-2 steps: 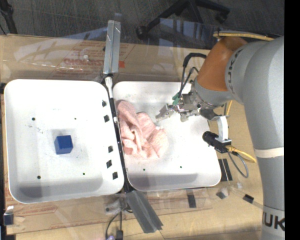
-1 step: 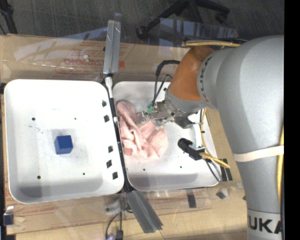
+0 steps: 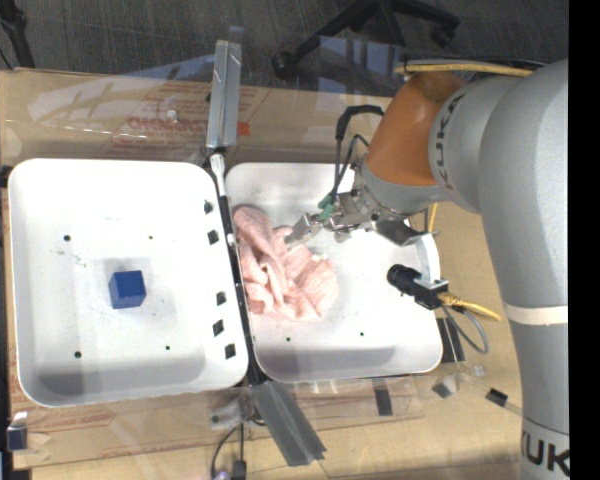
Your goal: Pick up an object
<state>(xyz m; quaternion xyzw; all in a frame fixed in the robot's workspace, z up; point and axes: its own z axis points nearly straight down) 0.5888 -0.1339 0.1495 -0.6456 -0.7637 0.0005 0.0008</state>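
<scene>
Crumpled pink cloth [image 3: 280, 268], loosely heaped

Arm [image 3: 525, 218] cut by right edge

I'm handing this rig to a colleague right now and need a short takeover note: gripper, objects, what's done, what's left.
Gripper: low over the right bin, at the upper edge of the pink cloth; jaws too small to read, no grasp visible.
Pink cloth: crumpled against the right bin's left wall.
Blue cube: alone in the left bin, left of centre, untouched.
Done: arm reached the cloth.
Left: nothing lifted yet; a confirmed grasp and lift are still needed.
</scene>
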